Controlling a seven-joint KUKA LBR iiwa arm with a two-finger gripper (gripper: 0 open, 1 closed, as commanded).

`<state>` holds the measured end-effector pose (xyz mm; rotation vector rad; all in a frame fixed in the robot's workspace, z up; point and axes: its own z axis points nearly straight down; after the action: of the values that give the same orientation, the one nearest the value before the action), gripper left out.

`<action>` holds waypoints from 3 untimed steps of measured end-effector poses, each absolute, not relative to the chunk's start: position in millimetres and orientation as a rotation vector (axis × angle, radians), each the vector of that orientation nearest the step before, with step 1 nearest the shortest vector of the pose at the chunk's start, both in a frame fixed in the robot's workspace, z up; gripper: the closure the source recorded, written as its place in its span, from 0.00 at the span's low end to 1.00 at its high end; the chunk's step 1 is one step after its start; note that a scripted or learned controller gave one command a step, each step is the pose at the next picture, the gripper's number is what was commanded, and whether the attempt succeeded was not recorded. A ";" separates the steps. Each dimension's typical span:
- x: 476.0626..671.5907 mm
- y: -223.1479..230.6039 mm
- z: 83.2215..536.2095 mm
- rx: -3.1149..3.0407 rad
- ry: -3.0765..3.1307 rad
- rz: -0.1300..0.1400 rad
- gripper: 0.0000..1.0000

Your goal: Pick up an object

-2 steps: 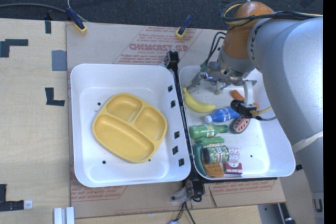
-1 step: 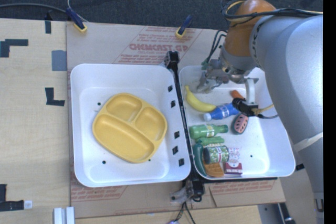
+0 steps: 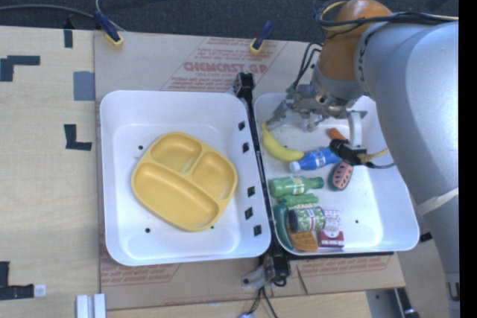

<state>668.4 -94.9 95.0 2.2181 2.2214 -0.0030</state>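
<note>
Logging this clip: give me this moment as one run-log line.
arm: over right white bin | hand: above yellow plastic banana | held: nothing seen | left bin: yellow divided plastic tray

Yellow divided plate (image 3: 184, 180) in left white bin (image 3: 119, 160), cardboard sheet (image 3: 194, 67) beneath

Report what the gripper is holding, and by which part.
Cannot be told: the gripper hangs above the banana in the right bin, with nothing visibly between its fingers.

Cardboard sheet (image 3: 216, 67) — red print reads "CHEMCAST GP".
</note>
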 end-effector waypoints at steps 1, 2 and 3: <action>615.8 -101.5 85.4 2.220 2.221 -0.001 0.00; 616.2 -101.7 95.2 2.219 2.221 0.000 1.00; 616.1 -101.7 95.0 2.219 2.221 0.000 0.00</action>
<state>616.1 -101.7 95.0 2.2191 2.2208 -0.0005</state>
